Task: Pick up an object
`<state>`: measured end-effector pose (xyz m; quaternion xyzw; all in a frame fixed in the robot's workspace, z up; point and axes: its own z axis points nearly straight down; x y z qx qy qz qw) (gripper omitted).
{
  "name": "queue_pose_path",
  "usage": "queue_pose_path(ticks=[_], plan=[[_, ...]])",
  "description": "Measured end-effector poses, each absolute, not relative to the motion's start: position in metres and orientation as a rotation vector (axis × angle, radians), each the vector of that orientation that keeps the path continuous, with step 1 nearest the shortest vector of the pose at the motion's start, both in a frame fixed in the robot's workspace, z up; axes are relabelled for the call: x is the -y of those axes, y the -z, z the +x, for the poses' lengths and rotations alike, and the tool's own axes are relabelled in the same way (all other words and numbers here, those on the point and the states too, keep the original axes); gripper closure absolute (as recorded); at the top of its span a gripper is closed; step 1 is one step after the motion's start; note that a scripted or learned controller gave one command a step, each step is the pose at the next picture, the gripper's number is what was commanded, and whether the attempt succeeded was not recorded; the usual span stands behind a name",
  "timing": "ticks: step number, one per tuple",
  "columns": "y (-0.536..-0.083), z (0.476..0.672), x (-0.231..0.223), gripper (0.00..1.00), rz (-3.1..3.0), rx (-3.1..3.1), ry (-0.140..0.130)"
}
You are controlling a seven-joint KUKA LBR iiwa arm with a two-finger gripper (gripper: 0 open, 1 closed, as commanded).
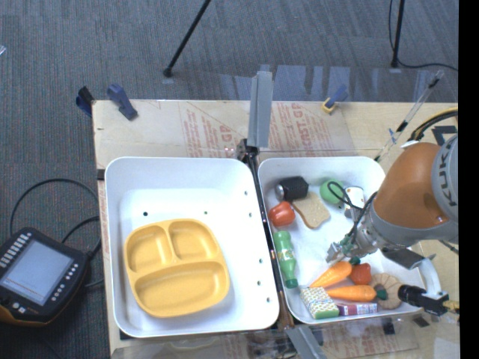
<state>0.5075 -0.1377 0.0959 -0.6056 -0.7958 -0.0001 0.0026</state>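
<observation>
Carrots are the nearest toys to the gripper (343, 250). One carrot (331, 275) lies on a slant in the right bin (314, 164), and its fat end sits just under the fingertips. It looks very close to them, but it is not between them. A second carrot (352, 293) lies flat just below the first one. A small red toy (361, 273) sits right beside the fat end of the first carrot, on the side where the arm is. The fingers point down into the bin. They are small and dark, so it is too hard to tell how far apart they are, and nothing can be seen held in them. Away from the first carrot, near the wall between the bins, stands a green bottle (284, 256), with a tomato (282, 214) above it. A slice of bread (312, 213) lies beside the tomato. The left bin (179, 172) holds a yellow tray (177, 266)
</observation>
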Motion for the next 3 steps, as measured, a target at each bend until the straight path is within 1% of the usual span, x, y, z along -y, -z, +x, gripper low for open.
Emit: queue_pose_path(ticks=[1,2,3], plan=[[-0.190,0.538,0.069,1.00,-1.967,2.453,0.007],[-0.186,0.536,0.071,0.00,-1.969,2.444,-0.002],[-0.104,0.524,0.092,0.00,-1.967,2.474,0.003]])
